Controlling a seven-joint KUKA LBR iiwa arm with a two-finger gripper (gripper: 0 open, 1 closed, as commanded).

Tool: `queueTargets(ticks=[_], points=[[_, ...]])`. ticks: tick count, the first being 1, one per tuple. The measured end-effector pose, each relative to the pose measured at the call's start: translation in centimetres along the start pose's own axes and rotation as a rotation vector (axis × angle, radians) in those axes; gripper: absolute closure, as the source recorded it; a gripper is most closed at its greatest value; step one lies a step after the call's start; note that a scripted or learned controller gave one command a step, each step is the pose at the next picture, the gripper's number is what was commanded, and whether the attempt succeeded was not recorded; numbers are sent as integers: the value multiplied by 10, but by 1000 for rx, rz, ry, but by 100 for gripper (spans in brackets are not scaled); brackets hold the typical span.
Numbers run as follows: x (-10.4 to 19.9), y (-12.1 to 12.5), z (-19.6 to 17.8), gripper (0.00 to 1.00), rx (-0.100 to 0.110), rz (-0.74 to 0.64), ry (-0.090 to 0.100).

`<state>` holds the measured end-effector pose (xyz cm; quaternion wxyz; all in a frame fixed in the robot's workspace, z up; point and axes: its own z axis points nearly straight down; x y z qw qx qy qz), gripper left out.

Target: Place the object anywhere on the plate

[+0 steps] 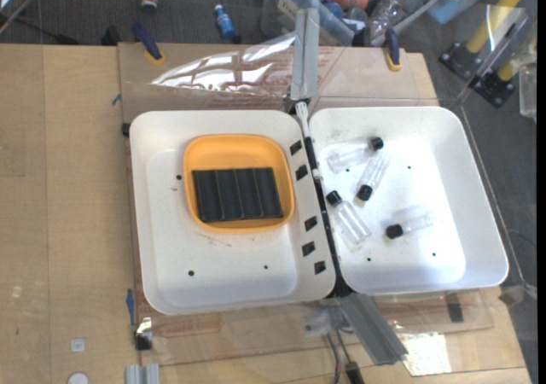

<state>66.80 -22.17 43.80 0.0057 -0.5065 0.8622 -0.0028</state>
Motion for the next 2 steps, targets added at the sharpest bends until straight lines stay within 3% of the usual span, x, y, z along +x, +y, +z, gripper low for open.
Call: queueTargets(ticks=[1, 2], points=[[0, 0, 1, 100, -2, -391, -1], [0, 0, 1, 100, -3, -693, -2]])
